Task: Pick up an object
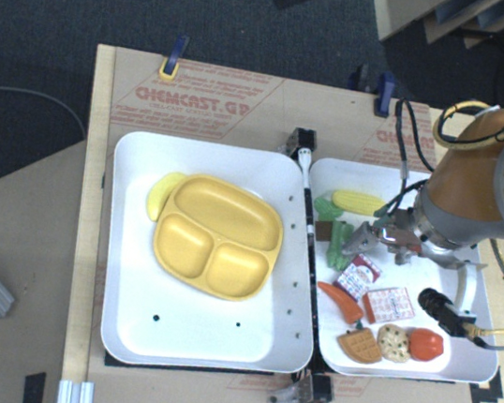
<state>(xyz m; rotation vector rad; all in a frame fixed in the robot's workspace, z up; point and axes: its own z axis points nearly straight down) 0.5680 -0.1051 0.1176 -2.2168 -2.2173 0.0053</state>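
Now the pincer (365,245) is hovering low in the right bin (482,365), fingers spread, holding nothing. Just below it is lying the small packet (357,277). Next: descending squarely, then closing.

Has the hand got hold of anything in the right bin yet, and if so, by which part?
Cannot be told. The hand is low over the right bin, beside a green item; nothing visibly sits between its fingers.

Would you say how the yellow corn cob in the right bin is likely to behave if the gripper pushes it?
The corn cob looks rounded and elongated, so it would probably roll. Its glossy surface suggests light, slippery plastic.
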